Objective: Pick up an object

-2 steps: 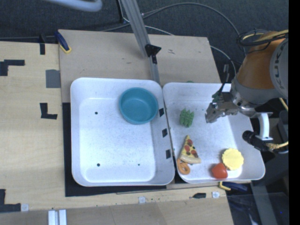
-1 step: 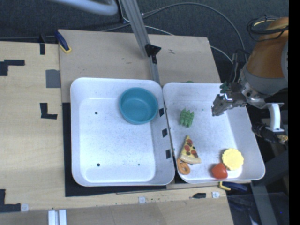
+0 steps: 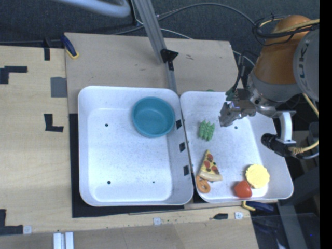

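Observation:
My gripper (image 3: 226, 119) hangs over the far part of the right bin (image 3: 270, 139), just right of a small green ridged toy (image 3: 206, 130). Nothing shows between its fingers. Nearer the front of that bin lie a pizza slice (image 3: 209, 167), a small orange piece (image 3: 203, 186), a red tomato (image 3: 243, 189) and a yellow round piece (image 3: 257, 176). A blue bowl (image 3: 153, 116) sits in the far part of the left bin (image 3: 104, 154).
The arm's grey and orange body (image 3: 282, 56) looms over the right bin's far right corner. A metal pole (image 3: 155, 30) slants down to the gap between the bins. Cables trail at the right edge.

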`<state>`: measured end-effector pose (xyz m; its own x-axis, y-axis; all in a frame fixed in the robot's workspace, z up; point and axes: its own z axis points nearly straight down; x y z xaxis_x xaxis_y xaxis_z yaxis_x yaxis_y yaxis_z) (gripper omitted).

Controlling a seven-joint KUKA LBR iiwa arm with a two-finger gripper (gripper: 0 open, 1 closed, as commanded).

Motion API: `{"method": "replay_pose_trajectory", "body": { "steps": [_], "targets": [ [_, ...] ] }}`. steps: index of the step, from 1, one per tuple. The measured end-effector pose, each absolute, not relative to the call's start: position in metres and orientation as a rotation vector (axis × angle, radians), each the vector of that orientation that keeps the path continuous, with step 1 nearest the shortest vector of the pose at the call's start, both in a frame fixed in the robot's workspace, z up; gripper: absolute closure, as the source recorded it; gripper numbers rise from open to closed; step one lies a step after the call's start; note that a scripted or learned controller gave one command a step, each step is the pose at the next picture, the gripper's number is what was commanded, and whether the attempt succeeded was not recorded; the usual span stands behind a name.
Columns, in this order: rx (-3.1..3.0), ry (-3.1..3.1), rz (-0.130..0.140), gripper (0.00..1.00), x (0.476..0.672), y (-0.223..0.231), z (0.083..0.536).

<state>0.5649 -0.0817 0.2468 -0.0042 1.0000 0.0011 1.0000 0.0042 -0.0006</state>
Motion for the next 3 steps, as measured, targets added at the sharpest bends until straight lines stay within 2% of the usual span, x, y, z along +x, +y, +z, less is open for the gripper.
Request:
{"method": "replay_pose_trajectory", "body": {
  "steps": [1,3],
  "targets": [
    [-2.216,-2.225,0.001,1.00,0.583,-0.034,0.233],
    [-2.218,-2.224,0.000,1.00,0.608,0.054,0.236]
  ]
}}
